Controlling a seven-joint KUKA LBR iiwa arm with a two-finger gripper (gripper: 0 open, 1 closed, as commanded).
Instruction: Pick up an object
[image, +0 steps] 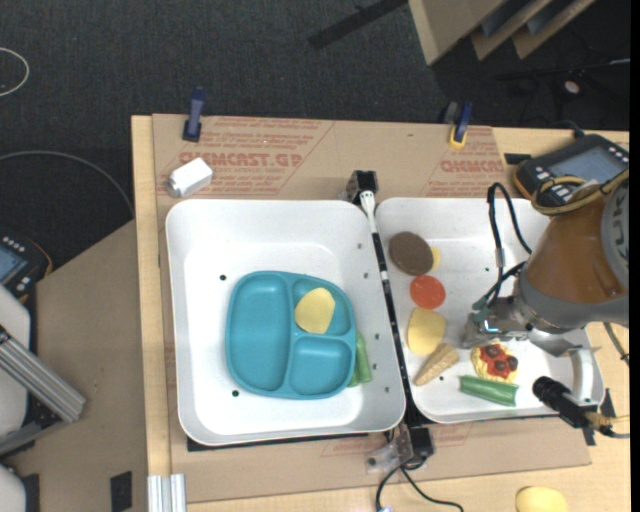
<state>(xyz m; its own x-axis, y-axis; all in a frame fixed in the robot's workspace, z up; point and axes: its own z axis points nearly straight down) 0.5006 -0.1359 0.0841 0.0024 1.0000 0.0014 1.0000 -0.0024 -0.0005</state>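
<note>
Gripper (482, 325) over right bin (455, 215) toys — grip unclear — board reads "CHEMCAST" (240, 158)

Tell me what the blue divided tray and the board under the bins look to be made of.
Blue divided tray: probably molded plastic, smooth with a soft sheen, judging by its uniform teal color and rounded compartment walls.
Board under the bins: likely cardboard or fiberboard, matte tan with printed red lettering; the exact stock is unclear.

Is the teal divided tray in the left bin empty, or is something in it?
Not empty. The teal tray lies flat in the left bin with one yellow piece in its upper right compartment; its other compartments look bare.
</note>
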